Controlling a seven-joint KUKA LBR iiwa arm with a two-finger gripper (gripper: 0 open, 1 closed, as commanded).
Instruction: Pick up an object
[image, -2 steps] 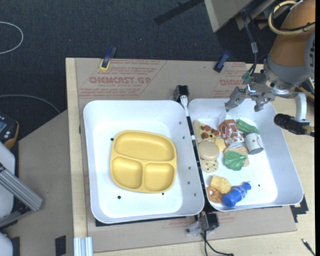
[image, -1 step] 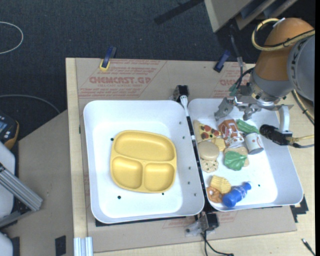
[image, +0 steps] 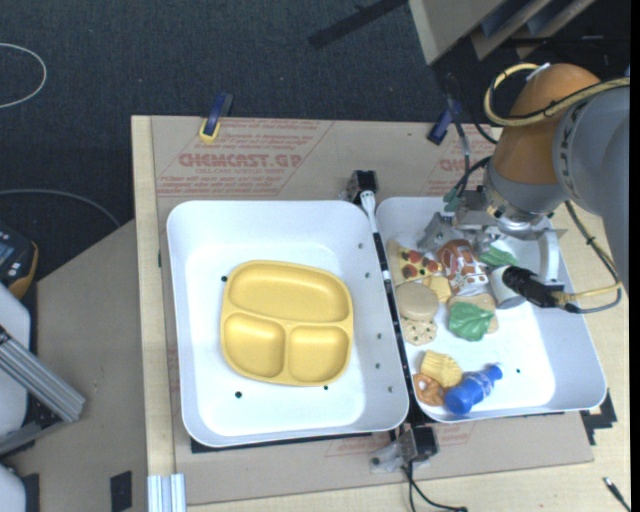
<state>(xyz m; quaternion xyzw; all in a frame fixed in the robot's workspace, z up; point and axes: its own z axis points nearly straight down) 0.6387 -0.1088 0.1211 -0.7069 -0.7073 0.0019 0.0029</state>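
The jaws hang low over the 12 o'clock end of the right bin (image: 562, 352), right above a heap of toy food. Whether they are open or closed cannot be told from this slant.

Just at 6 o'clock from them lies a red-and-white toy (image: 460, 262). A green leafy piece (image: 497, 256) touches it at 3 o'clock, and a small pizza-like piece (image: 414, 263) sits near it at 9 o'clock. Further toward 6 o'clock come a round tan biscuit (image: 417, 299) and a chip cookie (image: 420, 330) just past it, with a green lump (image: 470, 320) beside them at 3 o'clock.

Near the bin's 6 o'clock rim, a yellow-orange toy (image: 438, 368) touches a blue bottle (image: 470, 392) lying on its side.

The grey arm (image: 590, 140) comes down to the jaws from 2 o'clock. At 9 o'clock from the jaws, the left bin (image: 190, 300) holds a yellow divided plate (image: 288, 322), well apart from them. Both bins rest side by side on the table (image: 150, 200).
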